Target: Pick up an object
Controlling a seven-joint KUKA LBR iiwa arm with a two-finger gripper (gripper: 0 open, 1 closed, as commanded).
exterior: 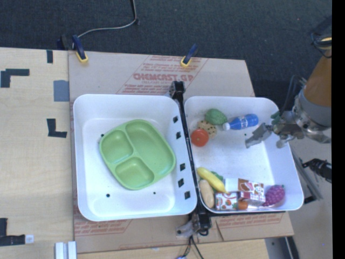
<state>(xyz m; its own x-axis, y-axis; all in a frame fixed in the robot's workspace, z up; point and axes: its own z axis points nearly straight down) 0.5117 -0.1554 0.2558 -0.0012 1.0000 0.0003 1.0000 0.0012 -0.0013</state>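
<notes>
The right bin (269,161) holds several small items. Near its back lie a green lumpy toy (216,116), a blue and white bottle (241,122), a tan cookie (206,128) and a red tomato (199,138). Along its front lie a yellow banana (211,178), a tan potato-like piece (206,192), a red and white carton (239,194) and purple grapes (274,194). My gripper (268,136) hangs over the right side of this bin, to the right of the bottle, with its fingers open and nothing between them.
The left bin (86,161) bears a green divided plate (137,153). A black divider with clips (183,150) runs between the bins. Both bins rest on cardboard (108,74) held by yellow clamps at the back. The arm's orange band (319,88) stands at the right.
</notes>
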